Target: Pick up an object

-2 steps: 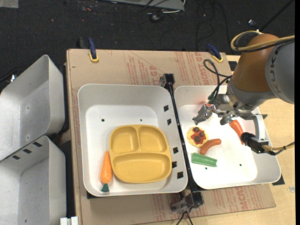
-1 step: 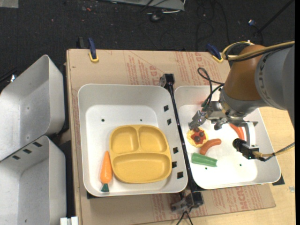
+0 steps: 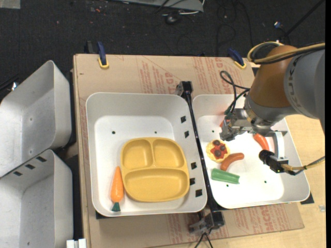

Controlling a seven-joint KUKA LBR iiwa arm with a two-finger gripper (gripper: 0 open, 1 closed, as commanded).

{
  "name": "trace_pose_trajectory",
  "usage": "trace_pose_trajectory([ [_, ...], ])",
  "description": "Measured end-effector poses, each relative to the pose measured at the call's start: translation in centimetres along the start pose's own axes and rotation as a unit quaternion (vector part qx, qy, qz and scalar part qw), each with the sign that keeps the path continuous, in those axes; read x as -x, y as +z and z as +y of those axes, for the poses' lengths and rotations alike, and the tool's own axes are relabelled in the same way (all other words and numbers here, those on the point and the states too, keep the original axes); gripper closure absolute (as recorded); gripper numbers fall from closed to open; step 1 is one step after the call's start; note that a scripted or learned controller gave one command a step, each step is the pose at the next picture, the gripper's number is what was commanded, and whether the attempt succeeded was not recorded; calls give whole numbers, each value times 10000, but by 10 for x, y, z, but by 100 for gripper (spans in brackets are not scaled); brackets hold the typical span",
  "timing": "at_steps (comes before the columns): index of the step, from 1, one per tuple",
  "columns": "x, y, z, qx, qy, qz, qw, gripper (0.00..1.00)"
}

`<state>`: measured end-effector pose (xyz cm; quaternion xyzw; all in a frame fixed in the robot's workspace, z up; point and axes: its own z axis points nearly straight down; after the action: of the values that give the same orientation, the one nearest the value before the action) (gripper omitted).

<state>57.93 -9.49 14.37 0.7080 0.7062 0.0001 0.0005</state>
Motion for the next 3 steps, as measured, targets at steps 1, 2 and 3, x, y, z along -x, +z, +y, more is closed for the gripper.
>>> trace_pose_trajectory([
  [1,1,-59,-7,24,-12,-4,10000,100],
  [2,2,-72,-6,7,-19,-1,10000,100],
  [3,-46,-82,0,6,-49,9,10000,100],
])
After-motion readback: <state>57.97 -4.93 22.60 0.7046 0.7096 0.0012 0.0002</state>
